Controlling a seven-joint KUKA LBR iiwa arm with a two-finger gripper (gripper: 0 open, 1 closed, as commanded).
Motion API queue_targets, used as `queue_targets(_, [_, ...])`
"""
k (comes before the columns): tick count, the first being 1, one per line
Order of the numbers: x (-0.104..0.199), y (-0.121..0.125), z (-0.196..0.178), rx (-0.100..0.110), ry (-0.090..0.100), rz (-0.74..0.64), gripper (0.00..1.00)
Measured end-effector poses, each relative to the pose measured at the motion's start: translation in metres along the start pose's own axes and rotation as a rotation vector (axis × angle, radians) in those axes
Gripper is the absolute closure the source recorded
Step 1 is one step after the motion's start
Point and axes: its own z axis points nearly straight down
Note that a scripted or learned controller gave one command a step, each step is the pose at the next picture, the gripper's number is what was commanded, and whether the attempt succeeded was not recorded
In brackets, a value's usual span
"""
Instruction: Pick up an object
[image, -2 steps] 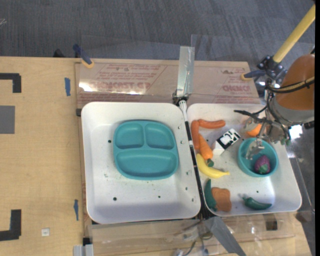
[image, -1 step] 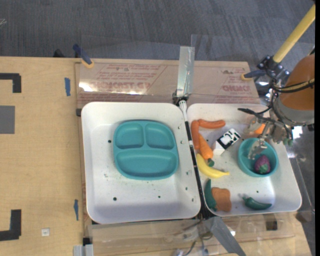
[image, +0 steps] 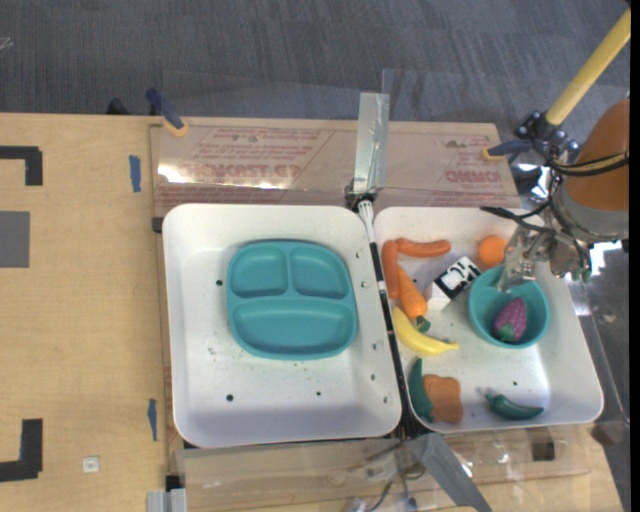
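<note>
Two shallow white bins sit side by side on the bench. The left bin holds a teal divided plate with three compartments, lying flat near its middle.

The right bin carries the loose objects. A teal bowl stands toward its right side with a purple bunch of grapes inside it. An orange ball-shaped fruit lies just beside the bowl's upper rim. A small black-and-white block rests to the left of the bowl. Along the bin's left wall lie an orange-red sausage-shaped piece, a carrot running down from it, and a yellow banana just below the carrot. Near the front wall there is an orange-brown piece with a dark green item touching its left side, and a green pepper-like item further right.

The gripper hangs over the upper rim of the bowl, just above the grapes. Its metal fingers point down, yet how far apart they stand cannot be told from this angle, and nothing is seen between them.
</note>
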Motion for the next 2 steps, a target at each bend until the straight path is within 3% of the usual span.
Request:
queue_targets(1, [0.109,-0.012,0.001,0.002,-0.027,0.145,1.00])
queue_targets(2, [0.059,-0.011,0.012,-0.007,0.012,-0.460,1.00])
